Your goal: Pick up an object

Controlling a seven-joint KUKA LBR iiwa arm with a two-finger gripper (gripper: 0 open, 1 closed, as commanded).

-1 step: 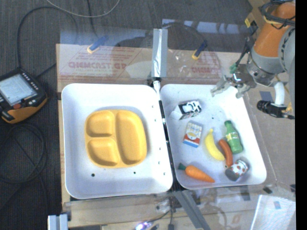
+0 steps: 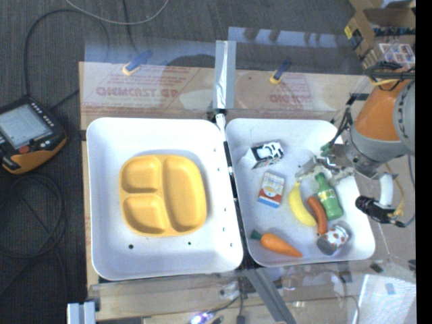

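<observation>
you have little open floor in the right bin (image 2: 237, 181). its near-right quarter is packed: the banana (image 2: 301, 206), the green bottle (image 2: 328, 198) and the orange sausage (image 2: 317, 214) lie touching side by side, with the small can (image 2: 333, 239) just below them and the carrot (image 2: 277, 244) across the near wall. the small carton (image 2: 271, 189) and the black-and-white toy (image 2: 268, 152) stand apart near the middle, with bare floor between them and around the far corners. the gripper (image 2: 325, 165) hangs right over the bottle's top. in the left bin (image 2: 101, 181) the yellow divided plate (image 2: 163, 194) fills the middle; bare margins run all round it.
</observation>
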